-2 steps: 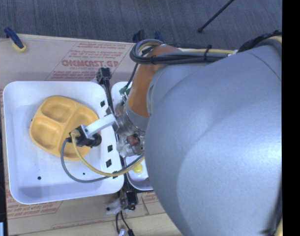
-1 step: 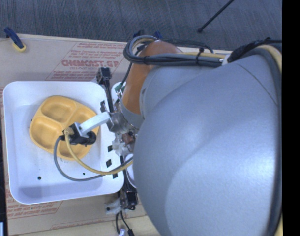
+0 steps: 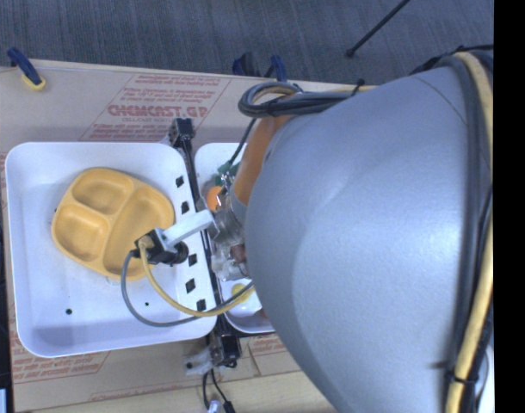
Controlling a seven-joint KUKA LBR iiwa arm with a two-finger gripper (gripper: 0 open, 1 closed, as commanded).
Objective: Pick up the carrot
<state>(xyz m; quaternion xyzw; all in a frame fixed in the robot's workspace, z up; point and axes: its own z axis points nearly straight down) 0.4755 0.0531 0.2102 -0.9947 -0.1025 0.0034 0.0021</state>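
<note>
One tool [image 3: 224, 222] hidden under the grey arm [image 3: 366, 231], opening impossible to tell, carrot [image 3: 213, 198] beside it

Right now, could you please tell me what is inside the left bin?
A yellow divided plate lies in the left bin, with a looping cable over its near edge. The arm covers most of the right bin.

Left bin [image 3: 39, 317]: holds yellow plate [image 3: 108, 218]
Arm [image 3: 374, 239]: covers right bin [image 3: 213, 157]
Carrot [image 3: 214, 198]: orange bit beside arm
</note>
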